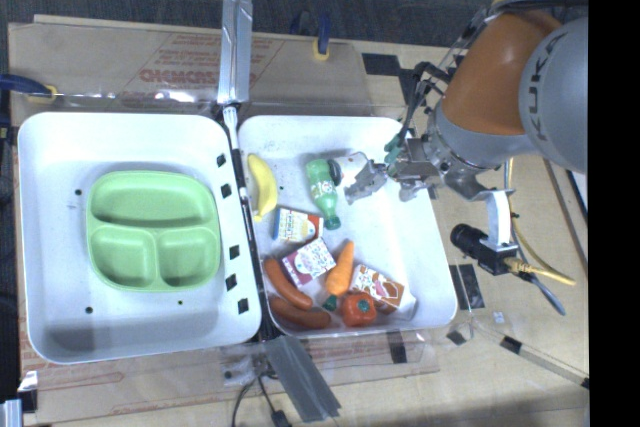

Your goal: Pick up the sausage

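Note:
A red-orange sausage (287,283) lies slantwise in the front left part of the right bin (425,245). A darker brown-red sausage (300,316) lies just in front of it, against the bin's front wall. My gripper (363,178) hangs over the back middle of the right bin, beside the green bottle (322,187). It is well behind the sausages and to their right, and nothing shows in its grasp.
The right bin also holds a banana (262,183), small cartons (296,224) (309,263) (379,286), a carrot (340,268) and a tomato (358,309), all crowded around the sausages. A green divided plate (155,227) sits in the left bin (45,215).

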`<state>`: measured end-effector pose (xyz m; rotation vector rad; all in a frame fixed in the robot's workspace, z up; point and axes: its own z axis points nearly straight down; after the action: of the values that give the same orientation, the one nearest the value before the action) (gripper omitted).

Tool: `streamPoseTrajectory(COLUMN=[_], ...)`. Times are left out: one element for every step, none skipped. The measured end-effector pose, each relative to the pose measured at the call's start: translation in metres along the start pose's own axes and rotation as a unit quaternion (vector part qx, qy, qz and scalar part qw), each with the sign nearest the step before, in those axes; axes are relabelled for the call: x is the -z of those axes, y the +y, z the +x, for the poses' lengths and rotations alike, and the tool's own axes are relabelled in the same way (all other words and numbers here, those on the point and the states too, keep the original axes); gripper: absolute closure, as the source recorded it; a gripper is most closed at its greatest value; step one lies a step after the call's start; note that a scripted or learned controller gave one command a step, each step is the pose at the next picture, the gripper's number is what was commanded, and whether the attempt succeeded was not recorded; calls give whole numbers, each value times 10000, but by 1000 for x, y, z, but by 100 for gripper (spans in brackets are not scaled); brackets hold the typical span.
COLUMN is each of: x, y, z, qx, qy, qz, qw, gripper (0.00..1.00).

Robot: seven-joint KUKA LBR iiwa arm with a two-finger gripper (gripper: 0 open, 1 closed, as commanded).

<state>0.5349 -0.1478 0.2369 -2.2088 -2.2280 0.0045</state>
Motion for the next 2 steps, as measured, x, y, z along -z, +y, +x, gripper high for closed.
streamPoseTrajectory(x=[11, -142], y=[-16, -11], z=[-28, 22], qx=[-3, -302], qy=[-5, -8], qz=[-20, -49], qw=[10000, 9995], gripper=[0, 0])
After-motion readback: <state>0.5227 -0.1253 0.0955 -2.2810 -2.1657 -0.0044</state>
